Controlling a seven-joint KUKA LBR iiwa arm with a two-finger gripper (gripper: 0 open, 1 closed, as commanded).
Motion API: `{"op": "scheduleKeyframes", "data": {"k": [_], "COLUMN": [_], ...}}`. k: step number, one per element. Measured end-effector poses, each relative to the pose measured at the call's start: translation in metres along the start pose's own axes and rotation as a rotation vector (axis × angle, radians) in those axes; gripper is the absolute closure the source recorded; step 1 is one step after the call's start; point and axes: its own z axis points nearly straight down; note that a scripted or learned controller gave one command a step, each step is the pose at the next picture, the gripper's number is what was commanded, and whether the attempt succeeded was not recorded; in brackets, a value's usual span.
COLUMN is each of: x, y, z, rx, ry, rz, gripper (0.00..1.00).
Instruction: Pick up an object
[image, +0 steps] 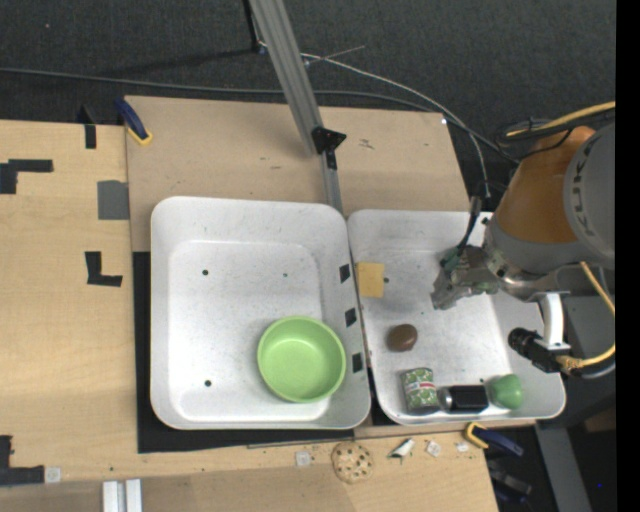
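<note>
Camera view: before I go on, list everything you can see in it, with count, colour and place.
Bins: 2, white, side by side on the bench.
Bowl: 1, green, near front corner of the left bin.
Block: 1, tan, right bin, by its left wall.
Round object: 1, brown, middle of the right bin.
Can: 1, green and white label, front of the right bin.
Dark object: 1, black, beside the can, touching or nearly so.
Green object: 1, front right corner of the right bin.
Cookie-like disc: 1, speckled tan, on the bench in front of the bins.
Arm: 1, grey and orange, reaching in from the right.
Gripper: 1, dark, over the right bin, above bare floor.
</note>
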Motion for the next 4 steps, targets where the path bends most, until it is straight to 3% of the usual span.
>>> {"op": "scheduleKeyframes", "data": {"k": [1, 4], "x": [0.0, 0.167], "y": [0.001, -0.023], "z": [-0.041, -0.045], "rx": [0.001, 0.013], "ry": [0.0, 0.001], "rz": [0.0, -0.006], "gripper": [1.0, 1.0]}}
